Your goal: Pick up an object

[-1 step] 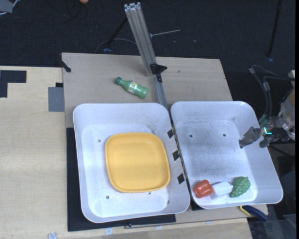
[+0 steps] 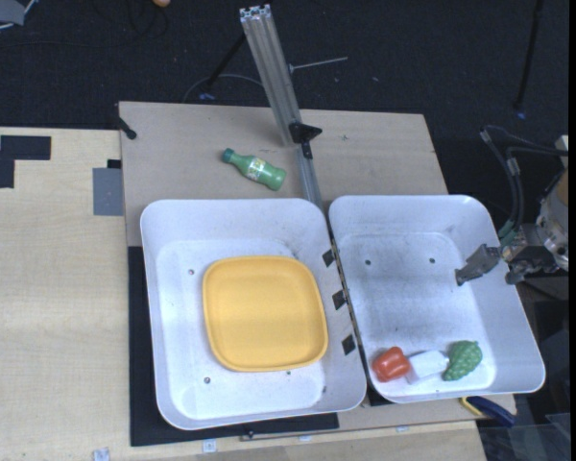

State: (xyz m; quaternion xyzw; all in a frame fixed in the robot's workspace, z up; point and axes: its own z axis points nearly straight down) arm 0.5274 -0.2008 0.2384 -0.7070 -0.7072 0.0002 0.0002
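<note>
White plastic forms both bins on the bench. The left bin [image 2: 173, 248] holds a yellow plate [image 2: 265, 312], which lies flat near its middle. In the right bin [image 2: 403, 221], three small things lie in a row along the near edge: a red pepper [image 2: 391, 363], a white block [image 2: 427, 365] just beside it, and a green bunch [image 2: 463, 359] whose long axis goes up and to the right. The gripper [image 2: 494, 264] is over the right rim of this bin, well apart from the three things; its two dark fingers stand apart, with nothing between them. A green bottle [image 2: 254, 168] lies on the bench behind the bins, with its cap pointing left.
</note>
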